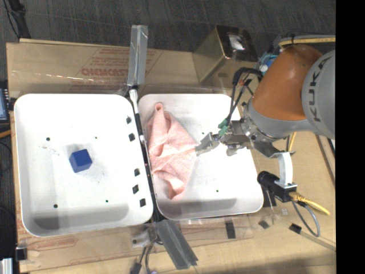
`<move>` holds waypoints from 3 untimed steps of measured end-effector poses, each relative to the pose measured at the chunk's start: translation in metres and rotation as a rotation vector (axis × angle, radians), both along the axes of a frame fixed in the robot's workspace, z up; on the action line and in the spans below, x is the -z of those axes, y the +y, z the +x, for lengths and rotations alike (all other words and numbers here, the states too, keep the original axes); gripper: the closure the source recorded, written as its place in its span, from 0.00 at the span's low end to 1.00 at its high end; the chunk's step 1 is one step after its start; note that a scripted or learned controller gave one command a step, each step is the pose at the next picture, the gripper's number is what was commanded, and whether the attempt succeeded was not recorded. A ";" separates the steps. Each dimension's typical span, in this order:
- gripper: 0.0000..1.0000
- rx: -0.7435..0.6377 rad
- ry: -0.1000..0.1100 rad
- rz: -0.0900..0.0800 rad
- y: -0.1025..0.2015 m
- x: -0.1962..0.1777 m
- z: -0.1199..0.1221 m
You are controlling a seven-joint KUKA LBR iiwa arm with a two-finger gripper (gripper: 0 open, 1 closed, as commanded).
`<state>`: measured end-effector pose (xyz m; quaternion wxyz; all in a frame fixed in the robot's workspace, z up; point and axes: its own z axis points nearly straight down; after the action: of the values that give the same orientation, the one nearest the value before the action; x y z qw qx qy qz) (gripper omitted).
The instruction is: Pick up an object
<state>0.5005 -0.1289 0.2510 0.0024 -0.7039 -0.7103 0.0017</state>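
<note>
Pink cloth (pixel 167 153), faint speckled weave, in the white right bin (pixel 239 201). Blue cube (pixel 81 160) in the white left bin (pixel 34 170), w/ small black dots on its floor. Arm (pixel 285 96): grey w/ orange band. Bench (pixel 68 64) tan cardboard, red print.

The gripper (pixel 206 144) is seen from above and at a slant, so it is not possible to tell if its fingers are apart or closed, or if they touch the pink cloth (pixel 167 150) beside them. The cloth is crumpled, and its folds hide a part of the floor of the right bin (pixel 228 201). The arm (pixel 285 90) covers the right rim of this bin and is cut off at the right side. The red print on the cardboard sheet (pixel 74 67) behind the bins is too faint to read. The cardboard box (pixel 219 53) has a label that is too small to read.
</note>
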 end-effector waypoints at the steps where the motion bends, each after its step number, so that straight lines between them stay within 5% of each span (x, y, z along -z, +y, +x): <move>1: 0.00 -0.041 -0.006 -0.001 -0.016 -0.049 -0.023; 2: 0.00 -0.040 -0.006 -0.002 -0.016 -0.049 -0.023; 3: 0.00 0.022 -0.006 -0.002 -0.077 -0.094 -0.023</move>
<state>0.4774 -0.2059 0.3452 -0.0007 -0.7118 -0.7024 0.0003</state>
